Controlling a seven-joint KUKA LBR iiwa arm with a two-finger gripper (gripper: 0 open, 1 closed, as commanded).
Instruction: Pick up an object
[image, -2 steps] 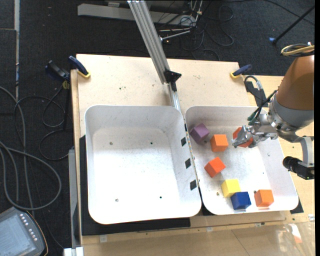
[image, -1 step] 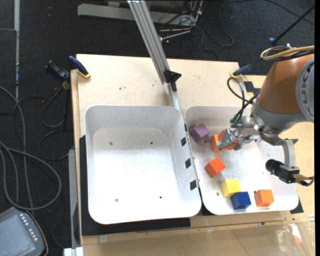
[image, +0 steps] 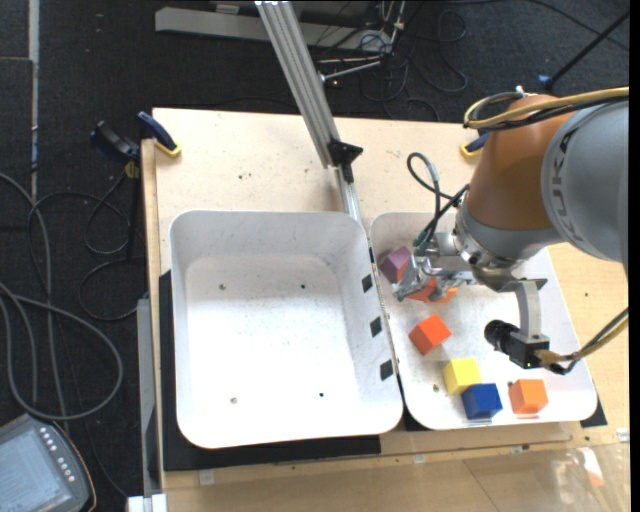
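Orange block (image: 436, 290), small and partly hidden, sits right under the gripper (image: 428, 284) in the right bin (image: 575, 330), near its left wall. Gripper's low over it, block seemingly between the tips, though whether it's clamped or released I cannot tell from this angle. Purple block (image: 396, 264) lies just up-left, touching close. Another orange cube (image: 430, 333) sits just below. Tight quarters against that wall; open room lies toward the bin's right side and straight up.
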